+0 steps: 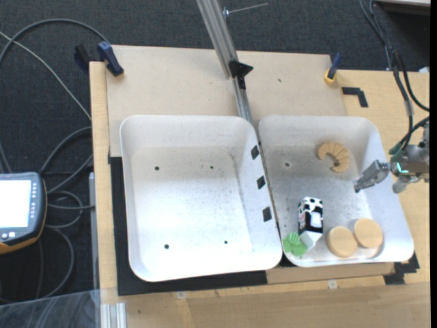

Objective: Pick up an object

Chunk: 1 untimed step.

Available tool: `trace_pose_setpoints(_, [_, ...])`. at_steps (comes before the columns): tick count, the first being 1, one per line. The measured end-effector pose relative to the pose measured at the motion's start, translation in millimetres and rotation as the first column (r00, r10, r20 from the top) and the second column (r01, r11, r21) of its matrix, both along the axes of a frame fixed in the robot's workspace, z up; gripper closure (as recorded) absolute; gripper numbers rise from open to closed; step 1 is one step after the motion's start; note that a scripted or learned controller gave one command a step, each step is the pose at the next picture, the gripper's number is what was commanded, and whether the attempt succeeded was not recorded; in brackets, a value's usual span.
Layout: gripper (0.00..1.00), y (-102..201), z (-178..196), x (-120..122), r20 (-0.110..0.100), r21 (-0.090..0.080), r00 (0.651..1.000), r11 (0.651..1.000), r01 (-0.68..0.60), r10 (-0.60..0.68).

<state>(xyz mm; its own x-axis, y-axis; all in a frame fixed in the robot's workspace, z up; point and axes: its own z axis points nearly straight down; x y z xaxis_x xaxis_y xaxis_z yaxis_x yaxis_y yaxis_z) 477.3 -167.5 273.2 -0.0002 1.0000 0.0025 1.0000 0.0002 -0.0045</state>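
Objects, 5 of them, all lie loose in the right bin [382, 142], none lifted, while the pincer [369, 176] hovers above at right, its state impossible to tell.

Claw [372, 175] low at the view's right edge, pointing leftward, arm mostly cropped.

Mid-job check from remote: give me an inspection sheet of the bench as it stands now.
Surface: bench bears left bin and right bin side by side.
Job's things: in right bin, croissant-shaped piece, black-and-white carton, green item, two tan discs touching.
Clutter: nothing seen.
Grippers: claw over right bin's right rim, holding nothing.
Cables: black cables on floor, left.
Surroundings: pendant at left; blue clamp.
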Motion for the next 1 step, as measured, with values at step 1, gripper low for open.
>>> trace_pose_setpoints(1, [0.0,0.0,1.5,0.7,0.004,-0.001,1.0,1.0,-0.001,0.001])
